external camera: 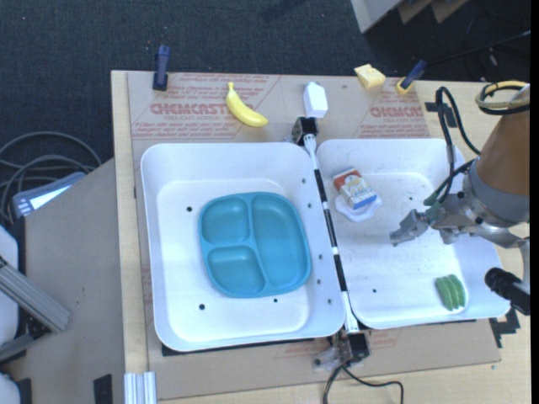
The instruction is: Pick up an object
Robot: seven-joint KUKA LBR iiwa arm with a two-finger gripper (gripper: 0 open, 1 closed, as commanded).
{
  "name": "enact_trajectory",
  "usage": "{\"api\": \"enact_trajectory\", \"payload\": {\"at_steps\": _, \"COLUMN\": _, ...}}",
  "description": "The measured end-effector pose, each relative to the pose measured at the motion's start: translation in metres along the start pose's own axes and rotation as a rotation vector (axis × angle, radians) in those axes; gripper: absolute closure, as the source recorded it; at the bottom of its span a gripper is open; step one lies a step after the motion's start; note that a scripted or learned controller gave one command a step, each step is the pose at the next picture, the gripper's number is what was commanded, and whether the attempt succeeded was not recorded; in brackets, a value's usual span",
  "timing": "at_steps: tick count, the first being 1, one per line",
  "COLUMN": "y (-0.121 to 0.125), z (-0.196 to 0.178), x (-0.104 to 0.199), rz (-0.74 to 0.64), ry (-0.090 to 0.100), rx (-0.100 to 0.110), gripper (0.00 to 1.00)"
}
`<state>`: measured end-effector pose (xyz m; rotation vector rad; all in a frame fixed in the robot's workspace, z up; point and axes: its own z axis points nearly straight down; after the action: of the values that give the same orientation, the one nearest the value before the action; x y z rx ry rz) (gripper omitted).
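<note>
Pincer [404, 230] low over right bin [383, 305], arm slanting from right; finger state unclear.

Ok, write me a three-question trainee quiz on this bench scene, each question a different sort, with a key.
1. True or false: the blue divided plate lies in the left bin.
2. Multiple choice: the green object lies in the right bin near its (a) far left corner, (b) near right corner, (c) middle.
3. Fill in: the banana lies on the cardboard beyond the ____ bin.

Key: 1 true; 2 b; 3 left. The gripper hangs over the right bin, between the red-and-white packet and the green object.
</note>
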<state>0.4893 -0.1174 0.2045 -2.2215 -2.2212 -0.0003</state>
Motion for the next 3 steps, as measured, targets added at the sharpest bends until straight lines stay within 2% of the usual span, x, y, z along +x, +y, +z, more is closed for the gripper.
{"api": "enact_trajectory", "payload": {"at_steps": 1, "y": 0.040, "z": 0.108, "x": 0.012, "rz": 0.000, "ry": 0.001, "rx": 0.003, "gripper": 0.00}}
{"api": "enact_trajectory", "payload": {"at_steps": 2, "y": 0.080, "z": 0.120, "x": -0.020, "rz": 0.001, "ry": -0.001, "rx": -0.001, "gripper": 0.00}}
{"api": "enact_trajectory", "payload": {"at_steps": 3, "y": 0.126, "z": 0.124, "x": 0.011, "rz": 0.002, "ry": -0.007, "rx": 0.039, "gripper": 0.00}}
